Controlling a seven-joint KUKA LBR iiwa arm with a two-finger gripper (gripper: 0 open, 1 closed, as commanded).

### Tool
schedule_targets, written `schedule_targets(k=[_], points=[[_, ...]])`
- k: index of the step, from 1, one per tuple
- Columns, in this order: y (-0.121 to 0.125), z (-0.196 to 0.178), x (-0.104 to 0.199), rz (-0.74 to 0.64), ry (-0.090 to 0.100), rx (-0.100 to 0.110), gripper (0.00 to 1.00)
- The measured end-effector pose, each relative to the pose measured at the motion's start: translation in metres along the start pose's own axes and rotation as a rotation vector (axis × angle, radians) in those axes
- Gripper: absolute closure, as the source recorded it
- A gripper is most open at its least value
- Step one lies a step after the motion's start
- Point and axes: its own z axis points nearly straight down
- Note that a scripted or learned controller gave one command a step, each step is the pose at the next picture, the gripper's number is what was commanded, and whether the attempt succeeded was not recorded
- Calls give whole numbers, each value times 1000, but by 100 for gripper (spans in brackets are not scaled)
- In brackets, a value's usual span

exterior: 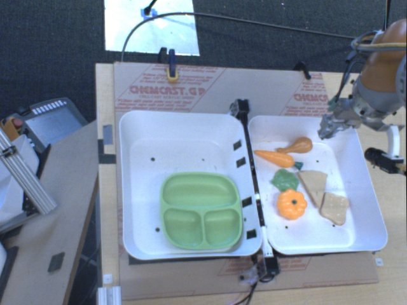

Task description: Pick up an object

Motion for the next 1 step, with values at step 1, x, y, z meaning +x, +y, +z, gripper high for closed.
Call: schedule_targets(k=[1], points=[[2, -48, 0, 0, 1, 3, 100]])
